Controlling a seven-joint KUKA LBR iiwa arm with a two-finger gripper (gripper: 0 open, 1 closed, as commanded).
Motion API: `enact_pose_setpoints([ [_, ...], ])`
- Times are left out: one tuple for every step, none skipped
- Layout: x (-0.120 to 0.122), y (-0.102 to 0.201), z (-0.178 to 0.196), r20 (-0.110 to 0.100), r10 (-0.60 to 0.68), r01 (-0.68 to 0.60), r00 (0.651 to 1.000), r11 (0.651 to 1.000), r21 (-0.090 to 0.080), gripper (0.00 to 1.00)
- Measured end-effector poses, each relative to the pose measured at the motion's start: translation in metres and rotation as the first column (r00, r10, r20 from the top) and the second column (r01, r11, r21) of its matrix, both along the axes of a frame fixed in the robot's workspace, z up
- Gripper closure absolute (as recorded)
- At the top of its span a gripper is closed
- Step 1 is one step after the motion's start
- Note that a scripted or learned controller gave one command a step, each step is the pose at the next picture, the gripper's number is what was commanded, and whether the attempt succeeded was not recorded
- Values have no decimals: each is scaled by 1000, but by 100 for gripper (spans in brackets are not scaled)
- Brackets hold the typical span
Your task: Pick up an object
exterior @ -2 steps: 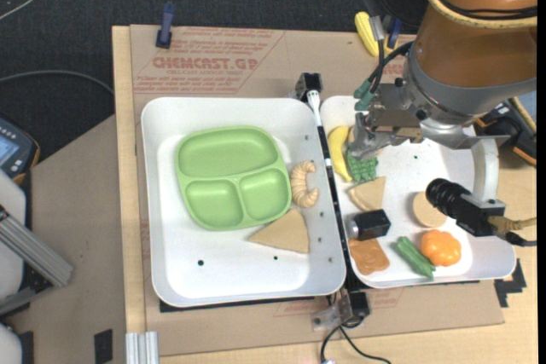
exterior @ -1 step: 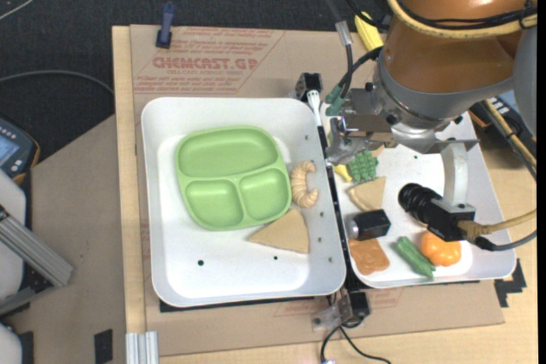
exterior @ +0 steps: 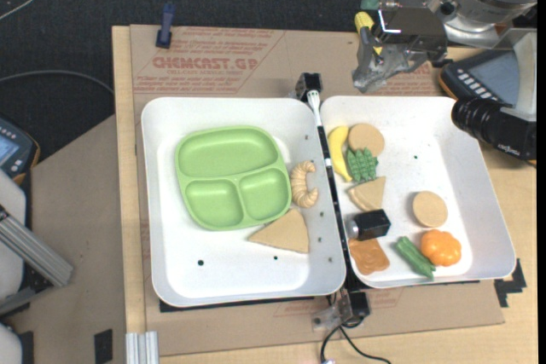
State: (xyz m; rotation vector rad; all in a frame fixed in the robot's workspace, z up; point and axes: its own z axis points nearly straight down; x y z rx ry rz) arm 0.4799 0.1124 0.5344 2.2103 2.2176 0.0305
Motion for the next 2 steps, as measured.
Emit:
enact_pose_setpoints([
  [14,26,-165,-37,-3,2,999,1000,-11,100],
  [-5,46,-310,-39,-2,2,999,1000,-11,100],
])
